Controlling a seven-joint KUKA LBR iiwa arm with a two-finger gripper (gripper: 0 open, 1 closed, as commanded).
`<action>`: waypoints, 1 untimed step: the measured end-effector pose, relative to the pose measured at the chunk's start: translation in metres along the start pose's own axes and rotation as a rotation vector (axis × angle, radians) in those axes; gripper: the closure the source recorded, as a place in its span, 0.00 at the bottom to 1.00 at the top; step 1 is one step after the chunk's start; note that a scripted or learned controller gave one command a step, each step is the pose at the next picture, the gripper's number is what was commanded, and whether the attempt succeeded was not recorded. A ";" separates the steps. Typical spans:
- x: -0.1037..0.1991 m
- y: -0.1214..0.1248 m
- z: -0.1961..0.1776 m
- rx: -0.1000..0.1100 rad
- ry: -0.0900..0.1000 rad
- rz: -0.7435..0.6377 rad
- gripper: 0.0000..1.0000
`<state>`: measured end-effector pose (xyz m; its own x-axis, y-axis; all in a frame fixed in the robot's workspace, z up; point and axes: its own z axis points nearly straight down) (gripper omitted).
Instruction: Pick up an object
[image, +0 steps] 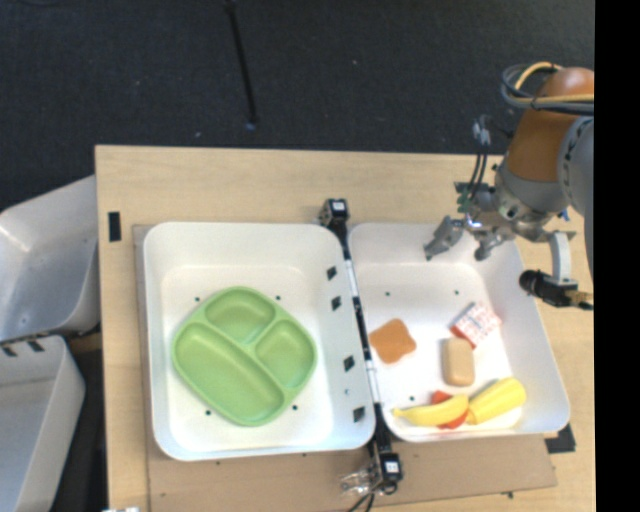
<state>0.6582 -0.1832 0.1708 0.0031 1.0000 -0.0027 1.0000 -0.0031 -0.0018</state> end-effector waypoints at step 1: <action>-0.006 0.007 0.045 -0.001 0.000 -0.001 0.00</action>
<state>0.6652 -0.1888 0.1254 0.0021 1.0000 -0.0030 1.0000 -0.0021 -0.0011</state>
